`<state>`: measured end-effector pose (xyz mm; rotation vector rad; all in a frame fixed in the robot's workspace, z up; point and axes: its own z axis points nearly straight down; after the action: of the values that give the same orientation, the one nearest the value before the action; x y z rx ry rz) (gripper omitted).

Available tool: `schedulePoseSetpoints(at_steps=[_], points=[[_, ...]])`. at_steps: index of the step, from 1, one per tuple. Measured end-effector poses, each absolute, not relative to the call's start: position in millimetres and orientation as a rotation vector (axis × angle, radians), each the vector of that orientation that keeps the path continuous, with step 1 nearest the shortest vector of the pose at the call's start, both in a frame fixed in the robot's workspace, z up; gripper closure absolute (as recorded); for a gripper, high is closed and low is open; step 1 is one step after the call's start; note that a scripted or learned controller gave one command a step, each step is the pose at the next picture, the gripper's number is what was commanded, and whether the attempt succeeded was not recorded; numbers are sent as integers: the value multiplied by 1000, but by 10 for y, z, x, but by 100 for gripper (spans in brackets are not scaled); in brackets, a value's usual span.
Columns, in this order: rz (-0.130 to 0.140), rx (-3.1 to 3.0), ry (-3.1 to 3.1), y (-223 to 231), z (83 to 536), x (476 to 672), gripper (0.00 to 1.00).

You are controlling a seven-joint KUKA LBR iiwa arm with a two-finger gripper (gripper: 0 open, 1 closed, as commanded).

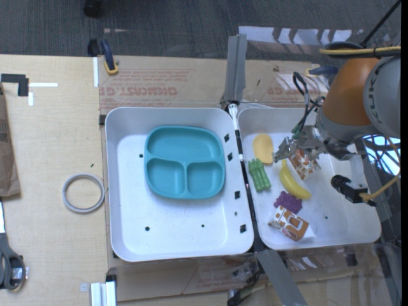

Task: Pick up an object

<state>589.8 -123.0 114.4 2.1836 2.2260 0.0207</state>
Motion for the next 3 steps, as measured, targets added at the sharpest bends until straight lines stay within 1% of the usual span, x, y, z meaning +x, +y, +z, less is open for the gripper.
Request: schedulePoseSetpoints(at_steps=[1, 2, 3], points=[[0, 1925, 2484, -1473, 1300, 4968, 0], [0, 1814, 2567, -1197, 1023, 4880, 0], [0, 1485, 2768, -1299, 1106, 5045, 0]])
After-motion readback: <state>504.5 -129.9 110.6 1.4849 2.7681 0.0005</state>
